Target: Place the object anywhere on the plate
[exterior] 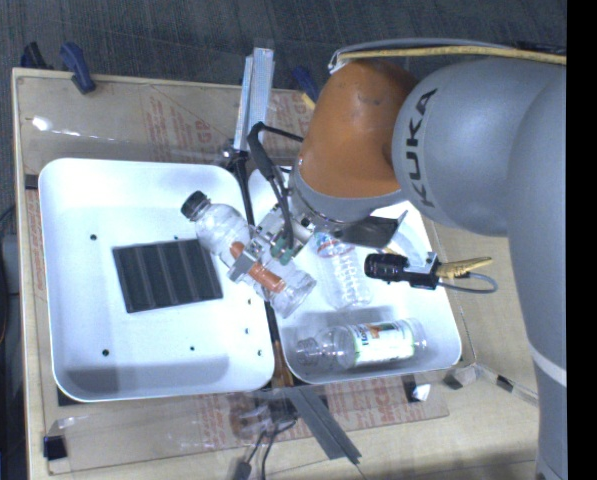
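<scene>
Camera view: the arm [458,138] is reaching in over the seam between the two white bins, and its fingers [274,249] are sitting against a clear plastic bottle [240,247] with an orange label, though whether they are apart or clamped on it cannot be told. That bottle is lying tilted across the seam, its grey cap pointing left of the fingers toward the dark ribbed plate [167,275] in the left bin [68,268]. Right of and below the fingers, two more clear bottles [363,342] are lying in the right bin [448,338].
</scene>
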{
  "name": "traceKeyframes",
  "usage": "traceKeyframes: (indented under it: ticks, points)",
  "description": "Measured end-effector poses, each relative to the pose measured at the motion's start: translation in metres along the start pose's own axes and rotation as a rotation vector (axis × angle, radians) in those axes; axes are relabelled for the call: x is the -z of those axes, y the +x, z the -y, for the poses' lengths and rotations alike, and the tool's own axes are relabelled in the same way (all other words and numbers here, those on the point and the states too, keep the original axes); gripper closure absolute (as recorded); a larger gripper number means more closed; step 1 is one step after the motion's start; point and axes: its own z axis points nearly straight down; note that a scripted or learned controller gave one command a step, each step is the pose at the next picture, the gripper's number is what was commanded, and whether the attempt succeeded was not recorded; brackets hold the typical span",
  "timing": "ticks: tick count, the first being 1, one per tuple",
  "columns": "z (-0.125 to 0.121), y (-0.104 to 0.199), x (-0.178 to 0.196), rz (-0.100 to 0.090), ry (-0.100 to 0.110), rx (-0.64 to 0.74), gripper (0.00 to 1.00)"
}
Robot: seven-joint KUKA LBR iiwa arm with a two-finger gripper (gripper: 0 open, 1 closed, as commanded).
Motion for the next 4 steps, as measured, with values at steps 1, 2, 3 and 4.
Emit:
traceKeyframes:
  ticks: [1,2,3,4]
  points:
    - [-0.061,0.016,0.011,0.005,-0.002,0.425,1.0]
    - [-0.061,0.015,0.012,0.005,-0.003,0.424,0.0]
    - [-0.133,0.006,-0.046,0.002,-0.001,0.512,0.0]
    - [-0.164,0.02,-0.094,0.001,0.0,0.759,0.0]
